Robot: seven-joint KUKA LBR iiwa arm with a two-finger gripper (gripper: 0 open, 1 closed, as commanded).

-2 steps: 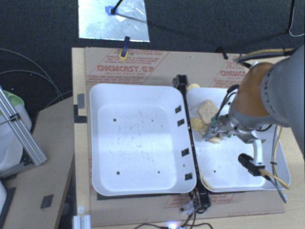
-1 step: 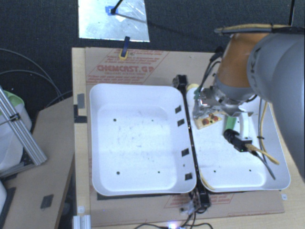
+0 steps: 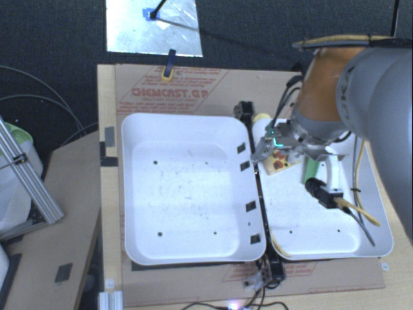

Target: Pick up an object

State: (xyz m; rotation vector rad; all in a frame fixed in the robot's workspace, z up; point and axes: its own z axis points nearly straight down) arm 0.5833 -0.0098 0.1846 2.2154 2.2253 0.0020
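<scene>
White bins point(image 3: 187, 192), grey arm point(image 3: 381, 89) with orange band point(image 3: 322, 82), green object point(image 3: 310, 169)

A dark, speckled carpet floor point(image 3: 51, 31) surrounds the bench. A shiny, square silver metal sheet point(image 3: 153, 17) lies on it at the top, crossed by a thin black rod with a small blue piece at its tip. The bench is covered by a brown cardboard sheet point(image 3: 174, 86) printed with red lettering, with a small blue-and-yellow clip point(image 3: 169, 65) on its far edge. At the left stands a lower tan wooden surface point(image 3: 71, 218), bearing a slanted silver aluminium rail point(image 3: 29, 176). Thin black cables point(image 3: 61, 105) curve across the floor at the left.
</scene>
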